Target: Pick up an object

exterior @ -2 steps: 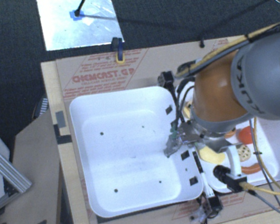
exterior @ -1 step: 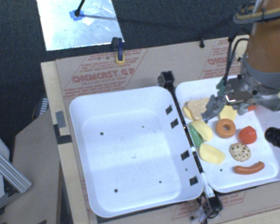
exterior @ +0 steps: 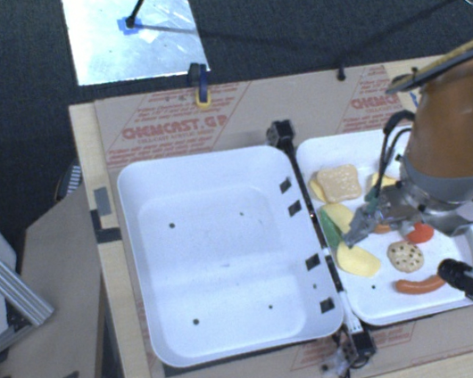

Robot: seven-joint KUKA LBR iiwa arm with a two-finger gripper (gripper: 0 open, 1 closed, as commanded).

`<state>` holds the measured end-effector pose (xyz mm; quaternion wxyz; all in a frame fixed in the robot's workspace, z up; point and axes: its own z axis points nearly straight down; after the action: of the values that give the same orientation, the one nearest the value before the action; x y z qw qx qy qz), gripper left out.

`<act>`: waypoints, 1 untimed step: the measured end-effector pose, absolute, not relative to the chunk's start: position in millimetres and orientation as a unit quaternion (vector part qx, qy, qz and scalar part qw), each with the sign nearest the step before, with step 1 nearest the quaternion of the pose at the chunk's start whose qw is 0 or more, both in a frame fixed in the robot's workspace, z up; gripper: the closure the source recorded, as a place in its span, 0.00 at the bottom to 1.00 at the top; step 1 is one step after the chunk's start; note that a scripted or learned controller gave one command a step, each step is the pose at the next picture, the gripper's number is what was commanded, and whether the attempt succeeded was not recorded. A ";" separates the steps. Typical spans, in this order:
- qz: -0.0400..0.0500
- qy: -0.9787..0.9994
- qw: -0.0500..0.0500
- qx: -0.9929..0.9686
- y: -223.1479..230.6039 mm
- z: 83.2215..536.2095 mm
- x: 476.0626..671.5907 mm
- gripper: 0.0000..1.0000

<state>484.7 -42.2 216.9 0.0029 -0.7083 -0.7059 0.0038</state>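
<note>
White plastic formed the two shallow bins, set side by side on a brown board printed with red lettering. The left bin showed a bare floor. The right bin held play-food items: a slice of toast at the far side, a pale yellow piece just near of it, a green piece against the left wall, a yellow lemon-like piece nearer still, a speckled cookie to its right, a red tomato-like piece just beyond the cookie, and a sausage lying along the near wall. The grey arm with its orange band reached in from the right over the right bin. The gripper hung low above the middle of that bin, pointing left, its tip between the pale yellow piece and the lemon-like piece. Whether its fingers were parted or together could not be told, and no item was seen between them. A blue and yellow clamp stood at the far edge of the board, and a sheet of reflective foil lay on the dark carpet beyond it.
</note>
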 end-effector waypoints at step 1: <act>-0.001 -0.708 -0.001 -0.706 -39.6 233.6 488.0 1.00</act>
<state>488.0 -39.6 233.6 -0.0014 -0.7058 -0.7084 -0.0013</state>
